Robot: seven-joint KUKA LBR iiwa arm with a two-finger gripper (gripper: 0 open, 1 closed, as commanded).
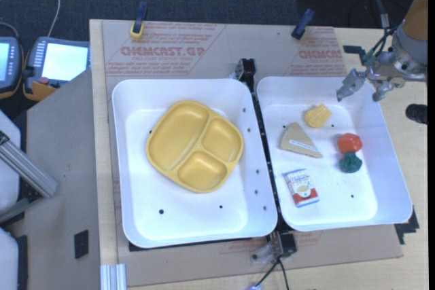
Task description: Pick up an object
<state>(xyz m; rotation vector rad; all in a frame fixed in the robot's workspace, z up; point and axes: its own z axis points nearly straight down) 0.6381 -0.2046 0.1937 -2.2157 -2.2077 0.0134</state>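
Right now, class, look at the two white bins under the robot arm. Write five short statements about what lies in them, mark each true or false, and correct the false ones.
1. The yellow divided plate lies in the left bin. True.
2. The right bin holds five small items. True: a yellow piece, a tan wedge, a red piece, a green piece and a small carton.
3. The gripper holds the carton. False: it hangs above the right bin's far edge, holding nothing.
4. The red piece sits on the plate. False: it sits beside the green piece.
5. The wedge lies in the left bin. False: right bin.
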